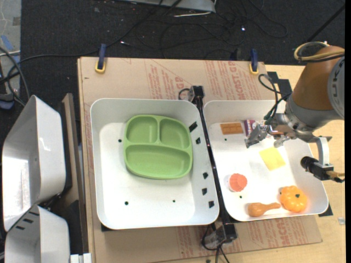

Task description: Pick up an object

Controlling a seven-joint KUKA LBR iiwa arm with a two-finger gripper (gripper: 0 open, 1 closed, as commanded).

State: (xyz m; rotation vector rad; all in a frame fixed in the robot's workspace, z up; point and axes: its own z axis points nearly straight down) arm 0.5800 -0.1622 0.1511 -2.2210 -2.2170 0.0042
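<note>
My gripper (267, 140) hovers over the right bin (219, 163) near its upper middle, open, with nothing between its fingers. Just below it lies a yellow square block (272, 159). A small striped object (250, 126) sits beside the left finger, and a brown rectangular piece (231, 128) lies further left. Lower in the bin are a salmon-red disc (237, 182), an orange pumpkin-shaped toy (293, 198) and an orange drumstick-shaped toy (262, 207).
The left bin (104, 163) holds a green divided plate (159, 147). A black divider strip (204, 147) runs between the bins. The arm (318, 86) comes in from the right above the right bin's far corner. White containers (33, 163) stand off the bench at left.
</note>
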